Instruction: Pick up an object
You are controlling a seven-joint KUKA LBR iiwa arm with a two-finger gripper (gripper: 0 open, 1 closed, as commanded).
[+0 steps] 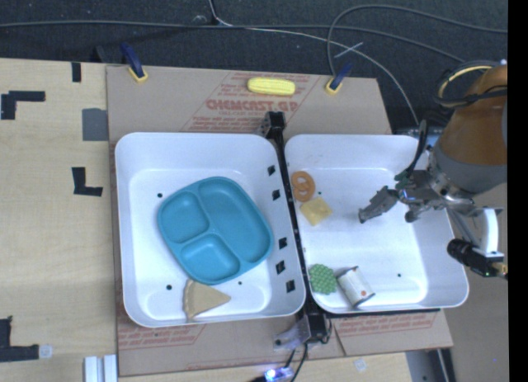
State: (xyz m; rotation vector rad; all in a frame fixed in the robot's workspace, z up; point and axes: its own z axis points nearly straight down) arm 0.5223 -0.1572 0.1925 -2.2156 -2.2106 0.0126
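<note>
— Over the right bin (429, 290), is the gripper (388, 205) holding anything?
— No, its fingers look parted and bare. The yellow block (316, 211) and pretzel (303, 184) lie left; the can (355, 285) sits near the front.
</note>
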